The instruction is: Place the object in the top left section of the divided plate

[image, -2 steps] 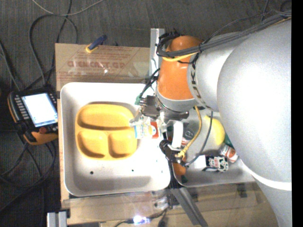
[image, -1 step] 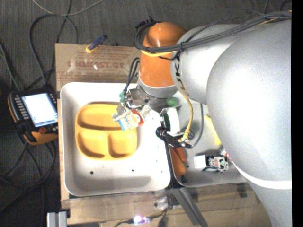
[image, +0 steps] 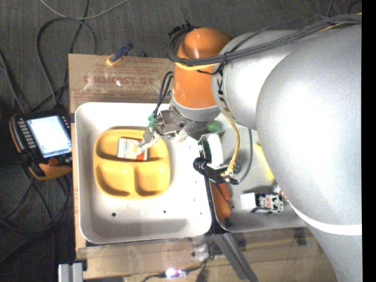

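Observation:
A yellow divided plate (image: 111,178) lies in the left white bin (image: 141,219). A small white box with red and orange print (image: 126,147) rests in the plate's upper section, toward its left. My gripper (image: 146,141) reaches down from the orange wrist band (image: 197,78) and its tip is at the box's right edge, over the same upper section. The slanted view does not show whether the tip touches the box.
The right bin (image: 252,225) holds an orange carrot-like item (image: 222,200), a small white printed item (image: 265,201) and something yellow (image: 267,170), largely hidden under the arm. A teach pendant (image: 44,137) lies left of the bench, and cardboard (image: 117,78) lies behind the bins.

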You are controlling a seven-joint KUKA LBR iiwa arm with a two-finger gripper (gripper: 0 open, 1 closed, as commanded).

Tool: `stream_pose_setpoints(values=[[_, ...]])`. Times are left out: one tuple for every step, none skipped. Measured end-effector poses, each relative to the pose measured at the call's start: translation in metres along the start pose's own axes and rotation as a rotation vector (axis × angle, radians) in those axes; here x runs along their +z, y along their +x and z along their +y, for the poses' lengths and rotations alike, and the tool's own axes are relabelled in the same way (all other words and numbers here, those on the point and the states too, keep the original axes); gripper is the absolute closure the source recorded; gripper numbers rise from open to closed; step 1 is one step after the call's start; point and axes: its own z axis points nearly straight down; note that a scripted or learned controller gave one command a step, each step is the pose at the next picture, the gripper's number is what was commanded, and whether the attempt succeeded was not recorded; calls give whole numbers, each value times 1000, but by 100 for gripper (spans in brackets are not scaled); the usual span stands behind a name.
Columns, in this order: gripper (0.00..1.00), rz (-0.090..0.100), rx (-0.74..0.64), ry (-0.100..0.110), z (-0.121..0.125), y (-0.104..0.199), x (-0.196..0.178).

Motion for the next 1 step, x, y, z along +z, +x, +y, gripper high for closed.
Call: stream_pose_setpoints(values=[[0, 0, -98, 2, -19, 56, 52]])
